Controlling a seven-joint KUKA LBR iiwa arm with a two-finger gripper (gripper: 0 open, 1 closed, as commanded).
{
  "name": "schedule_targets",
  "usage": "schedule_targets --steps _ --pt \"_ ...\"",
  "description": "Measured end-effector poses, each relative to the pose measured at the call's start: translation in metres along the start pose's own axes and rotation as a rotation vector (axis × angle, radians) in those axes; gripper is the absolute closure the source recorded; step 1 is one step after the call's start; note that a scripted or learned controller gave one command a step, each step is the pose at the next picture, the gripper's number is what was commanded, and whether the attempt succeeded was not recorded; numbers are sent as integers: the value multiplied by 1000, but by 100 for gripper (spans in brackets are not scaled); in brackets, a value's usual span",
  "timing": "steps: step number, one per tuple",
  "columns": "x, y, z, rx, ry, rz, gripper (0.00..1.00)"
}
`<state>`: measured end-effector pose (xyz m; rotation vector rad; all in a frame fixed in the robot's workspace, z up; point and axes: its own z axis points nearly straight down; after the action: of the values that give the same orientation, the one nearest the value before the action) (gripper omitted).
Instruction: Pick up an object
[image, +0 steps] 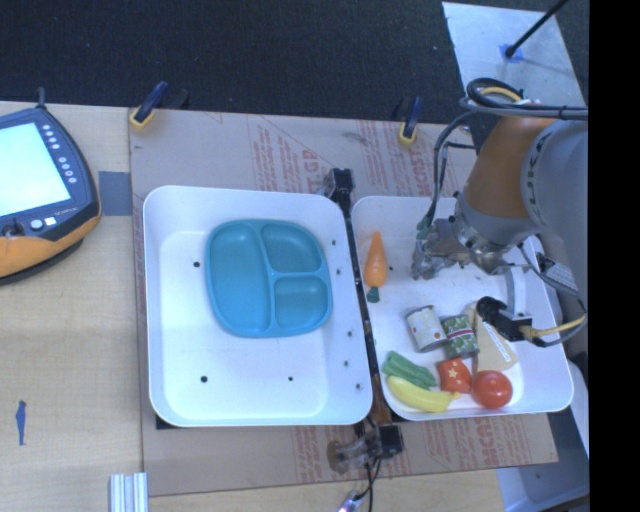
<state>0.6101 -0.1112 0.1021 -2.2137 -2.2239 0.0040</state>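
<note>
The gripper (432, 262) is hovering low over the right bin (392, 222), and I cannot tell its state. A carrot (375, 262) is lying just beside it to the left. Nearer me, a can (425, 327), tomato (491, 388) and banana (420, 396) are sitting clustered. A blue plate (268, 277) is resting in the left bin (170, 330).

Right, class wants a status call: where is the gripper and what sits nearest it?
Gripper low in the right bin, nothing seen held. Carrot just beside it, apart. Can and other toy food nearer the front. Blue plate in the left bin.
</note>
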Motion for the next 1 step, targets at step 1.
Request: schedule_targets --steps 1 --pt "0 0 0 0 0 0 0"
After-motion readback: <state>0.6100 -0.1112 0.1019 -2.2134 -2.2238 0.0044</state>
